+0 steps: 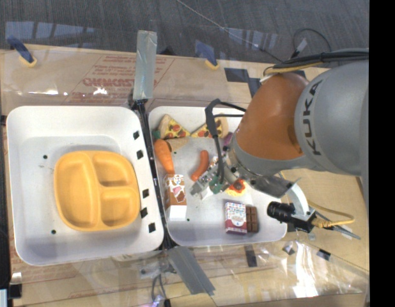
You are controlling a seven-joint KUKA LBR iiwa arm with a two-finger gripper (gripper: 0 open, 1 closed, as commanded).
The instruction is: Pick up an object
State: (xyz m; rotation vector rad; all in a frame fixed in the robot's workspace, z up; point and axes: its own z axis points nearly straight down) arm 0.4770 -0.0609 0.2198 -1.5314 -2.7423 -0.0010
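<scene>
A: Gripper low in right bin, beside hot dog; finger state not discernible

B: Risk: clutter. Carrot and chocolate box close by; likely missed or double grasp

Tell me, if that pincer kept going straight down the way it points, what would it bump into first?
Probably the bare white floor of the right bin, close beside the sausage. The pincer hangs over that gap, though depth is hard to judge from above.
</scene>
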